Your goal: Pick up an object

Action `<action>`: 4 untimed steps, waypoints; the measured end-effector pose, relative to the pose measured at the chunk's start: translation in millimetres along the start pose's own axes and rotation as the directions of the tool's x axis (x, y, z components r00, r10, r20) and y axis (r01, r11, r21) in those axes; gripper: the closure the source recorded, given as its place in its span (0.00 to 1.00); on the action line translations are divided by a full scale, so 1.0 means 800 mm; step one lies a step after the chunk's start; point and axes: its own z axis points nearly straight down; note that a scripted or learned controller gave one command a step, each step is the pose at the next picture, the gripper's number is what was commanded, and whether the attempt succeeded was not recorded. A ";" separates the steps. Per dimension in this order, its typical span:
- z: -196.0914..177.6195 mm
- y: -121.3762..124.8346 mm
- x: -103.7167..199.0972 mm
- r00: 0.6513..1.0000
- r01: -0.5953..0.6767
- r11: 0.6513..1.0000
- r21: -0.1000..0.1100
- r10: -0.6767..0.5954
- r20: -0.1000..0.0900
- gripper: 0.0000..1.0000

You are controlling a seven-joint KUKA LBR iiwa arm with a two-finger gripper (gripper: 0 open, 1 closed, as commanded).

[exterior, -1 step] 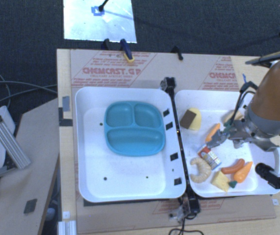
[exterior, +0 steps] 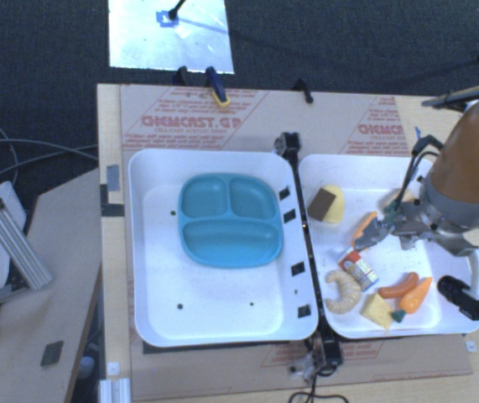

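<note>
Camera view shows the right-hand shallow white bin [exterior: 323,309] holding a small clutter of toy food, and any one of these pieces would serve as the object to pick up. Closest to the hand [exterior: 372,233] is a slim orange piece [exterior: 364,223], lying near the middle of that bin with the dark fingertips right at it; whether they touch it I cannot tell. Just nearer lies a small red-and-white can-like item [exterior: 360,270], and beside that a pale curled shrimp-shaped piece [exterior: 343,290]. A pale yellow wedge [exterior: 377,310] sits at the near edge, with two orange carrot-like pieces [exterior: 408,290] to its right. Farther back and left, well apart from the rest, rests a yellow and brown block [exterior: 326,204].

Whether the hand is apart or together cannot be made out: its tips blur into the orange piece, and nothing is plainly caught between them.

Judging from this, the slim orange piece looks to be the target. To do it well, the tips should straddle its narrow width rather than its length, come down squarely to the bin floor, and close before any lift. The can lies near, so a skewed approach could nudge it.

The left white bin [exterior: 151,309] carries a blue divided plate [exterior: 229,222], all standing on the desk [exterior: 71,217].
</note>
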 end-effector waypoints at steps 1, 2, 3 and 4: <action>0.077 -0.006 0.001 1.000 -0.002 1.000 0.005 0.002 -0.002 0.00; 0.136 -0.003 0.004 1.000 -0.002 1.000 -0.002 0.002 -0.005 0.00; 0.123 -0.003 0.002 1.000 -0.002 1.000 -0.004 0.002 -0.001 1.00; 0.070 -0.001 0.002 1.000 0.000 1.000 -0.002 0.000 0.001 1.00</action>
